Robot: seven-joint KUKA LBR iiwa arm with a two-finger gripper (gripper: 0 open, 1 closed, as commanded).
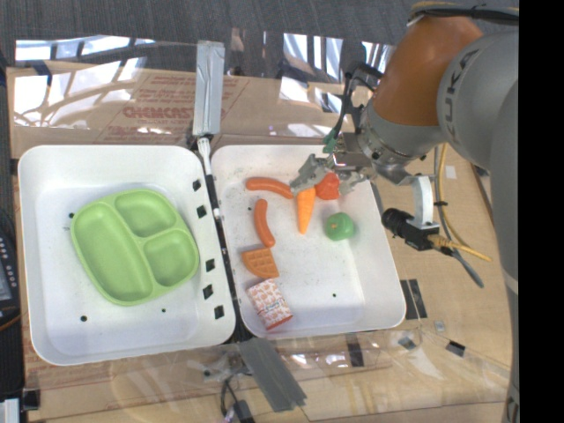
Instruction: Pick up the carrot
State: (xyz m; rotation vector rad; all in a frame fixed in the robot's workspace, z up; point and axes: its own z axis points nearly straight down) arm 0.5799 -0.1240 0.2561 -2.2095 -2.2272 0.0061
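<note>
The orange carrot (305, 211) lies in the right bin (374, 280), thick end towards the far side and tip towards the front. My gripper (328, 176) hangs just above the carrot's thick end, at the bin's far right. Its fingers are open, one grey fingertip (306, 174) to the left above the carrot's top. A small red round food piece (329, 187) sits between the fingers, touching the carrot's top right. Nothing is lifted.
Two orange-red sausages (268, 186) (263, 223) lie left of the carrot, and a green apple (339, 227) lies to its right. A waffle piece (261, 263) and a snack packet (269, 305) sit nearer the front. The left bin (44, 307) holds a green divided plate (134, 245).
</note>
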